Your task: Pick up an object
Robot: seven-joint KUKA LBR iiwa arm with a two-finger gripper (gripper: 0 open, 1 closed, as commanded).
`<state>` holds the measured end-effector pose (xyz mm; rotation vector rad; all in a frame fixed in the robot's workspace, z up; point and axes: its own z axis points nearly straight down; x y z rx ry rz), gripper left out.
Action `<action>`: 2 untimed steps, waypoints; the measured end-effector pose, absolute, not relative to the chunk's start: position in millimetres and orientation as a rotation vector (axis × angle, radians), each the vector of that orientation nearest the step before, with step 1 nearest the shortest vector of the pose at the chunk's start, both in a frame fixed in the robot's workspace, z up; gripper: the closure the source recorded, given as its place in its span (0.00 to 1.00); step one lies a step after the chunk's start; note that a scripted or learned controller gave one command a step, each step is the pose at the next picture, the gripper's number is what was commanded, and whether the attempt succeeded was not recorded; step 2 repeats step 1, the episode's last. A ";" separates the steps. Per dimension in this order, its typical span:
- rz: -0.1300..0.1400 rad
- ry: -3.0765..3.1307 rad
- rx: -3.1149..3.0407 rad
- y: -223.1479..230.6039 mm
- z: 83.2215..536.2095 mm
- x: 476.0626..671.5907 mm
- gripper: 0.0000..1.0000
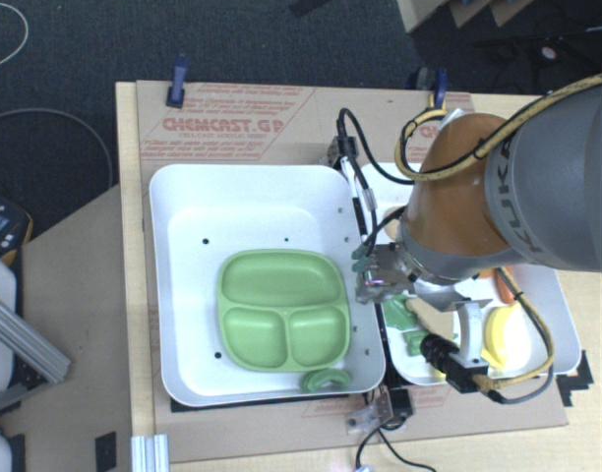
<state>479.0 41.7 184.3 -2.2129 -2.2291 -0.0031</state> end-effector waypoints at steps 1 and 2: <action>-0.027 -2.235 -2.224 59.4 418.4 485.8 1.00; -0.027 -2.235 -2.224 59.4 418.4 485.8 1.00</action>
